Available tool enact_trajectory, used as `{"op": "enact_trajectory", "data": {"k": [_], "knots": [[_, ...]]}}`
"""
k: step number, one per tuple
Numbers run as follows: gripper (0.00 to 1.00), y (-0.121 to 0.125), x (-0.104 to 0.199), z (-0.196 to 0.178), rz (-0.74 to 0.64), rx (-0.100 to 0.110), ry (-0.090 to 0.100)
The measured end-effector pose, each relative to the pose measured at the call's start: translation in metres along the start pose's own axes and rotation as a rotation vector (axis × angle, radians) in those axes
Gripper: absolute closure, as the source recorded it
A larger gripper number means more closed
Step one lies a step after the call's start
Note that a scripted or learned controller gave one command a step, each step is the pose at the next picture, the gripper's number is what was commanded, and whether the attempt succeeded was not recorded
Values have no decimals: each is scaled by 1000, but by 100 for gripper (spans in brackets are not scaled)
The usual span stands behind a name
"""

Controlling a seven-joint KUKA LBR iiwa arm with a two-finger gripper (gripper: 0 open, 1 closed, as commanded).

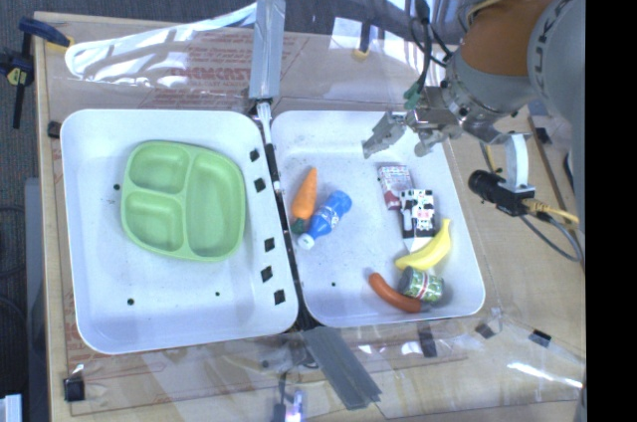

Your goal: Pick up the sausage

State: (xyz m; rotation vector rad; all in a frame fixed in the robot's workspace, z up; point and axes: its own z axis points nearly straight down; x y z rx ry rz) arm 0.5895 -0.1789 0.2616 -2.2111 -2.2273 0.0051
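**Claw Position and Sausage Location**

Claw [403, 133] hangs over the right bin [338, 306] near its far edge, fingers spread, with nothing between them. The sausage [392, 293] lies near the bin's near right corner, touching a small can [422, 286], with a banana [427, 249] just beyond. A carrot [305, 193] and a blue bottle [326, 215] lie toward the bin's left edge. The left bin [90, 311] carries a green divided plate [184, 201].

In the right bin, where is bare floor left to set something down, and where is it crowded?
Free: the right bin's near-left floor, between the carrot and blue bottle above and the sausage to the right. Also the strip under the gripper, left of the packet. Crowded: the near-right corner, where banana, can and sausage bunch together.
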Motion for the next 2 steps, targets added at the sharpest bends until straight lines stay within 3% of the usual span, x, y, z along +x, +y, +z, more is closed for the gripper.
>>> {"op": "enact_trajectory", "data": {"k": [1, 2], "knots": [[0, -83, -31, 101, 28, 0, 1], [0, -112, -20, 171, -96, -3, 1]]}}
